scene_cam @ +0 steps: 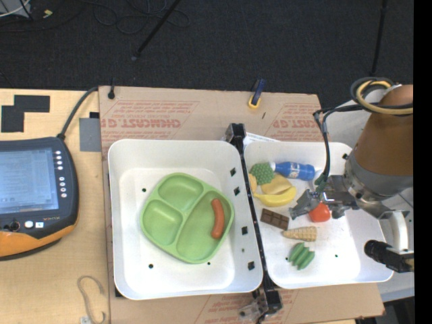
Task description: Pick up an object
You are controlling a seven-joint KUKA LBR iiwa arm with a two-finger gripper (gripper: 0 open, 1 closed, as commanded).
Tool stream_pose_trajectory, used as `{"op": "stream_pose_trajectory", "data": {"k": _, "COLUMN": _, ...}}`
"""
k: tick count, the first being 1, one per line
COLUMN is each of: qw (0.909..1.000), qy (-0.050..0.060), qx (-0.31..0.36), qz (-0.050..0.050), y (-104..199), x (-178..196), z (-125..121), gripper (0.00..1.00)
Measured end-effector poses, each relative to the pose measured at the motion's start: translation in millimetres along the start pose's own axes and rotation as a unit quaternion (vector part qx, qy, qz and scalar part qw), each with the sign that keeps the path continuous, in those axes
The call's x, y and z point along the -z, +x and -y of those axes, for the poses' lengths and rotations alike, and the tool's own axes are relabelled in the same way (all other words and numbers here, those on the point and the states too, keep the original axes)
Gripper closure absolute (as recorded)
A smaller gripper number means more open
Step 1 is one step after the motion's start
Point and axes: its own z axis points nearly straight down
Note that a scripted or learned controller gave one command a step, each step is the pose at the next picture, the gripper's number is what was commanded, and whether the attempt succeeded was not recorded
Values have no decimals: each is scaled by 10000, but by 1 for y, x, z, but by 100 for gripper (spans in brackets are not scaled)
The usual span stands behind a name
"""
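My gripper (318, 202) hangs low over the middle of the right bin (364, 265), reaching in from the right. A small red object (320, 213) sits right under it, partly covered by the gripper. Around it in the right bin lie a yellow banana (277, 194), a blue bottle with a white end (294, 170), a green leafy piece (262, 174), a brown chocolate bar (275, 219), a waffle cone (301, 233) and a green vegetable (301, 256). The left bin (128, 262) holds a green divided plate (182, 218) with a red sausage (217, 219) on it.
The ridge between the two bins (248, 208) runs just left of the banana. A tablet device (34, 184) lies on the bench at far left. The arm's grey and orange body (388, 140) looms over the right bin's right side.
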Motion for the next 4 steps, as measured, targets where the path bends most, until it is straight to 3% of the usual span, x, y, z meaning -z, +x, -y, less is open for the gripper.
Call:
{"op": "stream_pose_trajectory", "data": {"k": 1, "qw": 10000, "qy": -46, "qx": 6, "qz": 7, "y": 0, "x": 4, "z": -2, "gripper": 0}}
{"op": "stream_pose_trajectory", "data": {"k": 3, "qw": 10000, "qy": -26, "qx": 3, "qz": 2, "y": 8, "x": -86, "z": 0, "gripper": 0}}
{"op": "stream_pose_trajectory", "data": {"k": 4, "qw": 10000, "qy": -64, "qx": 1, "qz": 20, "y": 10, "x": -134, "z": -11, "gripper": 0}}
